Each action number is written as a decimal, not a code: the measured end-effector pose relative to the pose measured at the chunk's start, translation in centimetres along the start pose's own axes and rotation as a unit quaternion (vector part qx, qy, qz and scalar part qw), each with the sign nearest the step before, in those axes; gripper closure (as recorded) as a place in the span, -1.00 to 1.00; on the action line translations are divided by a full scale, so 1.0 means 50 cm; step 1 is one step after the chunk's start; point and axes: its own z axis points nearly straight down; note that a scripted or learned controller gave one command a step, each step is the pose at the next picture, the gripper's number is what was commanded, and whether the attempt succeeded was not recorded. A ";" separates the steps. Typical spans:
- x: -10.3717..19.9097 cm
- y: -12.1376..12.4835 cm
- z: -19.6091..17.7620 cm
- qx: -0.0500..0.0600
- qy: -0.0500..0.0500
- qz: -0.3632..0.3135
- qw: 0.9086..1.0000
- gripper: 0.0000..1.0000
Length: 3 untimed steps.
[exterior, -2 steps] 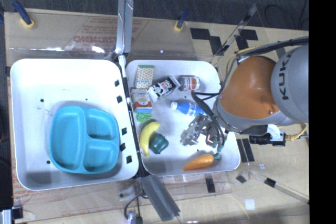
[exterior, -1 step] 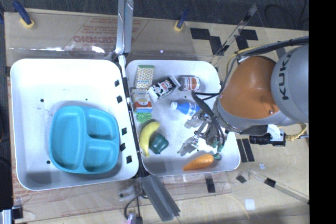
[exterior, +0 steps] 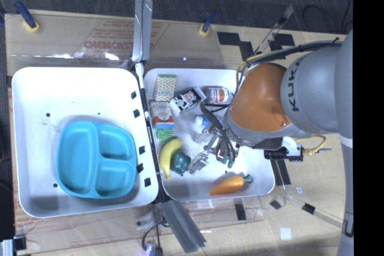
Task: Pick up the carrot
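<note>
— Left of the carrot [exterior: 228, 184], up a little: gripper [exterior: 211, 153], reaching down from the right over the right bin [exterior: 261, 187]. Clenched or released?
— Cannot tell. Carrot lying apart, near the front wall.

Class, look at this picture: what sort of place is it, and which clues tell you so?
Probably a robotics lab test bench: a KUKA arm reaches over two white bins, one holding toy food like a carrot and banana.

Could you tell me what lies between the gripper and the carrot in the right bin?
In the camera view, bare white bin floor separates the gripper from the carrot, which lies just below and to its right.
</note>
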 end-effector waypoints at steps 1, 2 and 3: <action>-0.010 -0.147 -0.003 -0.001 -0.002 -0.035 0.999 -1.00; -0.012 -0.144 -0.024 -0.001 -0.002 -0.038 0.999 1.00; -0.012 -0.143 -0.024 -0.001 -0.002 -0.038 0.999 -1.00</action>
